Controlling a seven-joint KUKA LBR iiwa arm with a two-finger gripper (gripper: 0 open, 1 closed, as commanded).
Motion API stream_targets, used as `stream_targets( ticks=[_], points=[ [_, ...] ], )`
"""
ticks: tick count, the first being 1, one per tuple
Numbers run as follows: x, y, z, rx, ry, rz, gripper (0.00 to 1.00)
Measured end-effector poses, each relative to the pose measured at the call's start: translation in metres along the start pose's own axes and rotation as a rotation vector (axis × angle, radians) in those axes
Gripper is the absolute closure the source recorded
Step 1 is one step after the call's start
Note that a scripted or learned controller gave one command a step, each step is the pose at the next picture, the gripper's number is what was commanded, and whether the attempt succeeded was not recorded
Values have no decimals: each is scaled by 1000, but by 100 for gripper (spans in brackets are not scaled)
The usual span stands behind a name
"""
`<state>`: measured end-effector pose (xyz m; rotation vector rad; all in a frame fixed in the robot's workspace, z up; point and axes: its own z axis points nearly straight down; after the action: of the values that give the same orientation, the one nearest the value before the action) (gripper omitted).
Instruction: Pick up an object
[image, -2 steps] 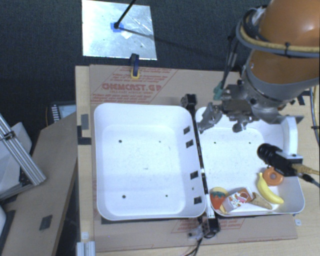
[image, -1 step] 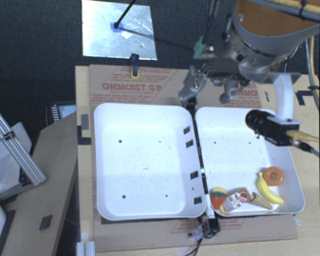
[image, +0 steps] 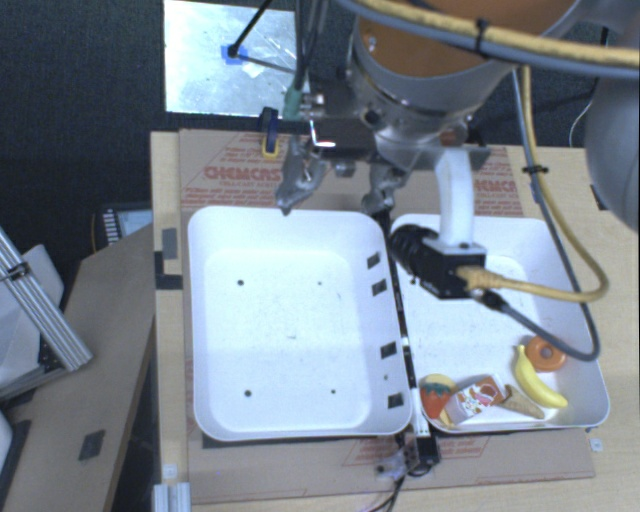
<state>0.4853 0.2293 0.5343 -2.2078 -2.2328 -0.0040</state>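
My gripper (image: 337, 196) hangs high over the back rim of the left bin (image: 215, 330), its two fingers (image: 298, 186) spread wide apart and open, with nothing between them. The objects lie in the front corner of the right bin (image: 560, 260): a yellow banana (image: 538, 381), a small orange round piece (image: 545, 352), a red-orange round fruit (image: 436, 396), a red and white packet (image: 474, 398) and a tan cone-shaped piece (image: 521, 404). All of them are well to the right of and nearer the front than the gripper.
A black box (image: 436, 263) on a white bracket hangs from the wrist over the right bin's left side, with a yellow cable (image: 560, 292) looping across that bin. A divider with black clips (image: 393, 320) separates the bins.
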Motion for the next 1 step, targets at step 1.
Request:
stream_targets(
  ticks=[1],
  points=[
    [-4,1,-1,-1,-1,7,0]
  ],
)
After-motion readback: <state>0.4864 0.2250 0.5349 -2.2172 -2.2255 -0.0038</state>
